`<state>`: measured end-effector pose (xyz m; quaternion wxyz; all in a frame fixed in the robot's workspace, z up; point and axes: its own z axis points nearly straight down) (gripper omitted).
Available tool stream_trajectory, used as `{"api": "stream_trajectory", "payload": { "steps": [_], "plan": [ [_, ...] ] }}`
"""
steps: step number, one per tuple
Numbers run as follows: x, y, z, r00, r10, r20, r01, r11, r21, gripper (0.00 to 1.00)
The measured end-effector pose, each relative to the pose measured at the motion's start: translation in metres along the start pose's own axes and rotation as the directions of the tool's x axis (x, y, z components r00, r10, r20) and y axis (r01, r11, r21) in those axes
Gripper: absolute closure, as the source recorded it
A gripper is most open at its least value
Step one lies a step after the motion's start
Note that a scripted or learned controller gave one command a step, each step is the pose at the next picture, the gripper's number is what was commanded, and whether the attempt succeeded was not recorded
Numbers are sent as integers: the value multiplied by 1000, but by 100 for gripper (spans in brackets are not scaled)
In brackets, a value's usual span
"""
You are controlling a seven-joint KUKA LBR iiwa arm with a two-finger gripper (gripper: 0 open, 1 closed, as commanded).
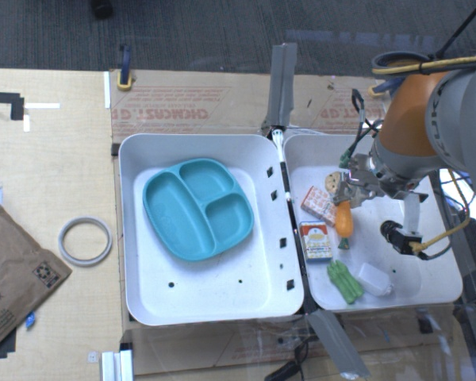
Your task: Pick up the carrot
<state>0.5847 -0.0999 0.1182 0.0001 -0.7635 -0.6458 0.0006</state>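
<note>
My arm (452, 109) is a thick, rounded grey tube, smooth and matte, with a broad orange band (408, 117) wrapped above the wrist. Below the band, my wrist narrows into a cluster of grey and silver metal parts ending in my claw (345, 190). Black cables loop around the wrist, one running off toward the upper right. A yellow cable arcs over my arm's top, and another trails beside a black fitting (397, 235) lower down.
</note>
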Motion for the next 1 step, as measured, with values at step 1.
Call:
{"api": "stream_trajectory", "payload": {
  "steps": [1],
  "plan": [
    [89,28,-73,999,43,1,-43,999,1,100]
  ]
}}
